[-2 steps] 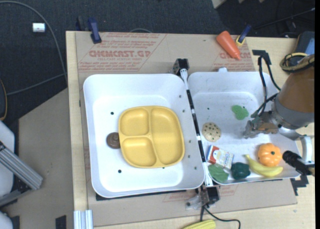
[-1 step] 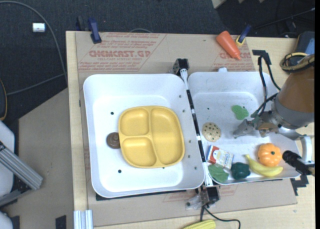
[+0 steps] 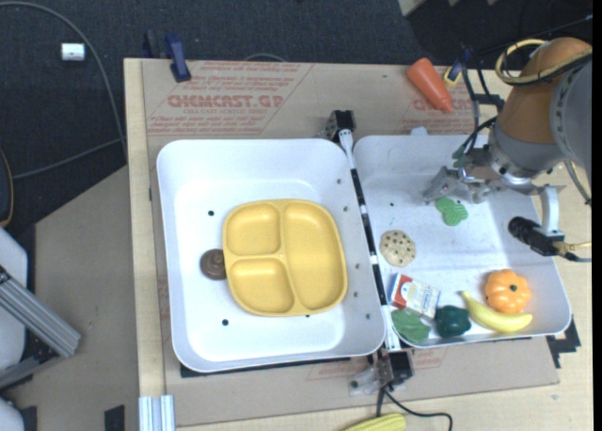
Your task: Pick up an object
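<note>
My gripper: I am hanging it over the right bin, just above a small green object; whether my fingers are spread or closed I cannot tell.
Green object: lying on the bin floor, touching or nearly touching my fingertips, near the bin's far half.
Open room: bare white floor is showing left of the green object, up to the bin's left wall and far corner.
Near edge of the right bin: a cookie, a red-and-white packet, a dark green vegetable, a banana and an orange pumpkin are crowding it.
Left bin: a yellow divided tray is sitting in the middle, a brown disc touching its left edge.
Writing: the board beyond the left bin is reading "CHEMCAST GP" in red.
Beyond the right bin: an orange carrot is lying on the board.
</note>
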